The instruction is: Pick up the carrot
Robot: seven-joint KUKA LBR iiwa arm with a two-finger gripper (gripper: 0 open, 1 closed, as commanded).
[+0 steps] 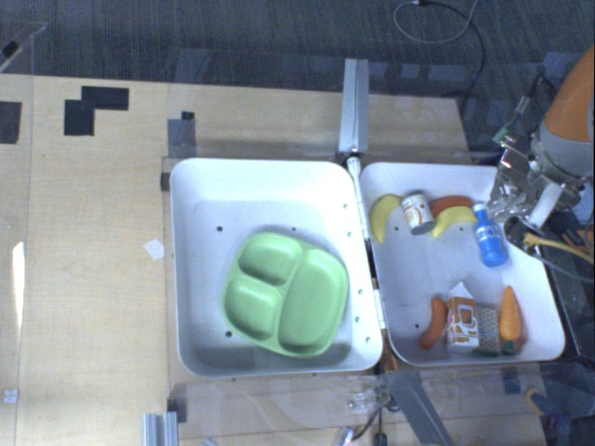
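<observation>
The carrot point(509, 314) is orange with a green stub at its near end. It lies in the near right corner of the right bin point(409, 342), next to a small carton point(462, 327). My gripper point(509, 196) hangs over the far right part of that bin, well beyond the carrot. It sits just right of the cap of a blue bottle point(489, 240). Nothing shows between the gripper and the carrot but bare bin floor.
The right bin also holds a yellow banana point(383, 214), a small can point(416, 211), a second banana point(454, 219) with a reddish sausage point(450, 203) behind it, and another sausage point(430, 322) left of the carton. The left bin point(200, 249) holds a green divided plate point(286, 293).
</observation>
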